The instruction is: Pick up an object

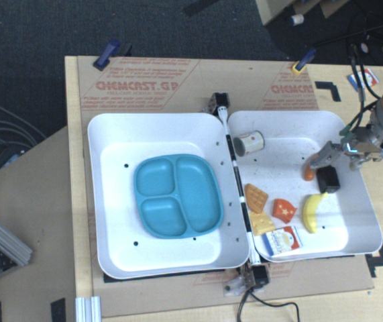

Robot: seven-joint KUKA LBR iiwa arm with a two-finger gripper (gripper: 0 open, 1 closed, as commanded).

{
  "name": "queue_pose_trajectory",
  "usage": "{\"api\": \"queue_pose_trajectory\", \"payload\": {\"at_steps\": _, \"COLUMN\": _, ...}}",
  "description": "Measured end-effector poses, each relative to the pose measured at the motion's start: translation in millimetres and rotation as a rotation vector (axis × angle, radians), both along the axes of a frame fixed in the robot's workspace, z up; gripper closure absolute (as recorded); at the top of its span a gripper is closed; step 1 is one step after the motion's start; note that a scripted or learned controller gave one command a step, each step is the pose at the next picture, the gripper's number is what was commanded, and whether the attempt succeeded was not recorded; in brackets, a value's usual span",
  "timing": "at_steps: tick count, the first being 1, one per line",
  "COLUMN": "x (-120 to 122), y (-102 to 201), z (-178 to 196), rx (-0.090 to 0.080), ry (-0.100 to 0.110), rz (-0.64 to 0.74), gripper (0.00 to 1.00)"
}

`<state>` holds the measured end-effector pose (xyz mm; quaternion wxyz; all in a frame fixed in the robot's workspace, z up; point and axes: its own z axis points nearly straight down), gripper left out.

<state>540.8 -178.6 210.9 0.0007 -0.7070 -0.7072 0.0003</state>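
Right bin (352, 240) on the worktop (178, 79): the gripper (320, 170) hung low at mid-bin, its jaws spread, gripping nothing. A small orange object (308, 174) lay beside one black finger (327, 178), with the banana (312, 211) just below it.

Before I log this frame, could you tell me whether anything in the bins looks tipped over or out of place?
One thing: the small cup in the right bin lies on its side near the divider. The blue tray sits flat in the left bin.
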Motion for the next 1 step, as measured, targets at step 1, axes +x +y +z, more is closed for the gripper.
{"api": "queue_pose_trajectory", "payload": {"at_steps": 1, "x": 67.3, "y": -12.3, "z": -127.3, "rx": 0.0, "ry": 0.001, "rz": 0.0, "gripper": 0.0}}
